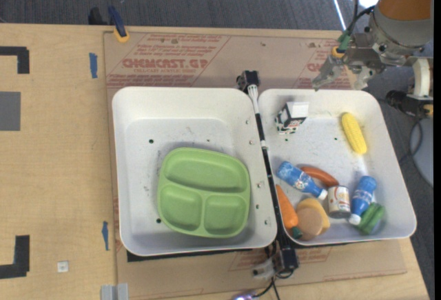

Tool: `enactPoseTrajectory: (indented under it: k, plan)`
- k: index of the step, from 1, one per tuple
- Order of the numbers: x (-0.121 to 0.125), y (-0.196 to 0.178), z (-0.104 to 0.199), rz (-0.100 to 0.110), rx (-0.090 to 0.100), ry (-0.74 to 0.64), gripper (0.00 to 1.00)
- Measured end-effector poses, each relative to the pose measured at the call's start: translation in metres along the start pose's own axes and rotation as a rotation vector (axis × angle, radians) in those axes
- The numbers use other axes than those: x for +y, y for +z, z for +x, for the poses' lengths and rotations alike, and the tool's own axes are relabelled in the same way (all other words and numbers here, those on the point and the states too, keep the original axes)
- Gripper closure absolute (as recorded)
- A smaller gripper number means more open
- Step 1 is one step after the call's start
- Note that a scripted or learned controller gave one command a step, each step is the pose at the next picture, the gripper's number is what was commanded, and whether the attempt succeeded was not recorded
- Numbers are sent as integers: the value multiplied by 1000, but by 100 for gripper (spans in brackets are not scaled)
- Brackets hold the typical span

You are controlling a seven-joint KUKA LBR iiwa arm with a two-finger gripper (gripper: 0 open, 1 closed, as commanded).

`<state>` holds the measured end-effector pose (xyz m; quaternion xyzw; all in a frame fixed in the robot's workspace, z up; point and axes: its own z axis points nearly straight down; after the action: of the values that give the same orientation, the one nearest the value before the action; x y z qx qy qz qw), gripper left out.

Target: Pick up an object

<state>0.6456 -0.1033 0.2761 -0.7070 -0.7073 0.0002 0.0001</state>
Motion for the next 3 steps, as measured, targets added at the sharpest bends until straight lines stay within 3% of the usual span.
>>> enactPoseTrajectory:
  k: [1,2,3]
  plan:
    - [-74,92,57,1,1,-102,0]
    - [-94,171,3,-6,-2,-233,0]
    - [-124,190,0,-5,-1,-336,0]
